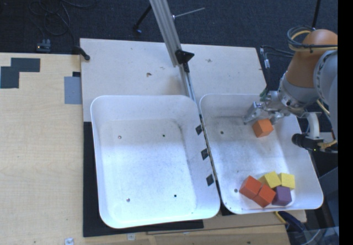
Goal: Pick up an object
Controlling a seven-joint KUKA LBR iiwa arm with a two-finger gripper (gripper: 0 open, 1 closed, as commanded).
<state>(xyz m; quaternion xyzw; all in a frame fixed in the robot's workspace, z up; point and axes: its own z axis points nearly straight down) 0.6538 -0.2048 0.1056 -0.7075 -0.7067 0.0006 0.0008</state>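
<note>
The arm reaches into the right bin (309,183), and its gripper (263,116) sits over the far half of that bin, toward the back wall. Directly beneath the metal fingers is an orange cube (263,127), its top edge touching or nearly touching the fingertips. Whether the cube is actually pinched between the fingers or merely lies under them cannot be told from this slanted view, so the state of the jaws is left as undetermined. The cube's shadow falls close under it, which hints that it is at or just above the bin floor, though that too is a judgement.

In the near corner of the right bin, well apart from the gripper, a small cluster of blocks lies packed together: two red-orange cubes (257,190), two yellow cubes (279,180) and a purple cube (282,196), all touching their neighbours. The left bin (105,128) stands just beside the right bin, across the shared divider.

The step in hand looks like the grasp itself, either closing on the orange cube or beginning to lift it. The next move calls for a straight, steady rise away from the bin floor, with the cube kept square between the fingers; if it hangs by one edge only, it could twist out and drop back.
</note>
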